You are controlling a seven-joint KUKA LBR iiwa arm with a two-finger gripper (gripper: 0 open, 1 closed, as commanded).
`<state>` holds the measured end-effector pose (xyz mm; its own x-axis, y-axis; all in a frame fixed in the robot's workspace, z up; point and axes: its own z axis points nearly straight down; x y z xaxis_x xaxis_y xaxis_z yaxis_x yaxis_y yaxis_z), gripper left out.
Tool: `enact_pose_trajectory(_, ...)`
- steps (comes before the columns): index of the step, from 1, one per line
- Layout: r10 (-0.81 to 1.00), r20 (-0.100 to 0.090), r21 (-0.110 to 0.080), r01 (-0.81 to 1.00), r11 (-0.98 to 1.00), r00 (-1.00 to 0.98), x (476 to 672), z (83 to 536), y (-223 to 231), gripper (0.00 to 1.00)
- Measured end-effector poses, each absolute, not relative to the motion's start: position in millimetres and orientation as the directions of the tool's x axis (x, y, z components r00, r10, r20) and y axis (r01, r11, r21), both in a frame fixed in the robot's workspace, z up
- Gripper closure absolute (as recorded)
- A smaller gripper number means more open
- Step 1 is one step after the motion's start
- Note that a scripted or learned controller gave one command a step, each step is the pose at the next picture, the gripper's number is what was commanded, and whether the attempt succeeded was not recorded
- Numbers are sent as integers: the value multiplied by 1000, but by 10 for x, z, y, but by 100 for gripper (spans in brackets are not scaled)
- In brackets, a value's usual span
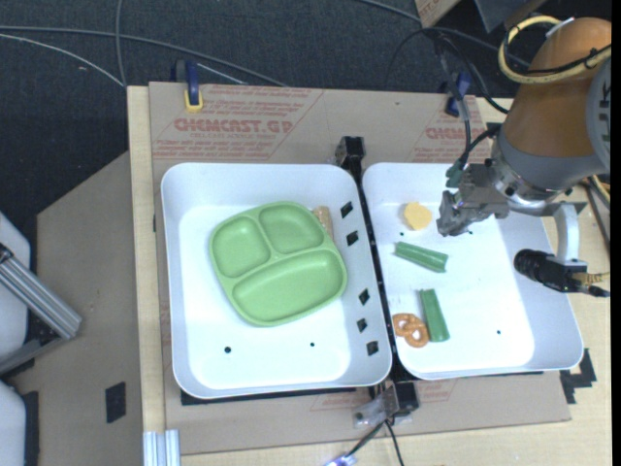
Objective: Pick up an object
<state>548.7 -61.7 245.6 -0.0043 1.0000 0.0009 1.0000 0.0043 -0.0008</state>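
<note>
My gripper [453, 223] hangs over the back half of the right bin [543, 352], just right of a small yellow piece [417, 216] and above a green stick [420, 255]. Nothing shows between its fingers. A second green stick [433, 316] lies nearer the front, with an orange pretzel [411, 329] touching its left side.
The left bin [194, 338] holds a green divided plate [278, 261], with a small tan piece [323, 219] at the plate's back right edge. A black-clipped divider [360, 260] runs between the bins. Cardboard [243, 122] underlies both bins.
</note>
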Motion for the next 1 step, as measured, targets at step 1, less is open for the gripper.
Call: enact_pose_trajectory(1, 1000, 1, 1, 1000, 5, -5, 5566, 2455, -189, 100)
